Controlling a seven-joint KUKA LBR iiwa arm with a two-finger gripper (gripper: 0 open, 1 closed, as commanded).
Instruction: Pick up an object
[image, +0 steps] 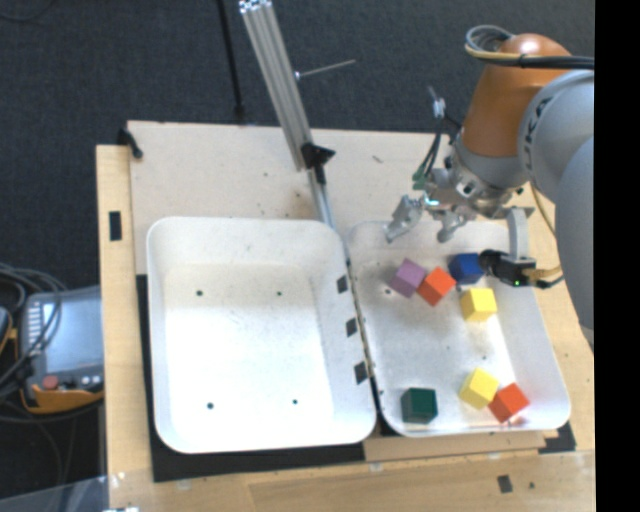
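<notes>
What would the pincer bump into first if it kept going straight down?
Probably the bare white floor at the back of the right bin. The pincer hangs above it, fingers spread, and the purple block looks slightly nearer the camera, though depth is unclear.

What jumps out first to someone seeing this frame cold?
Probably the grey arm with its orange band reaching in at the upper right, its tool open and holding nothing above the right bin's far edge. Next, the coloured blocks scattered in that bin: purple block, orange block, green block.
</notes>
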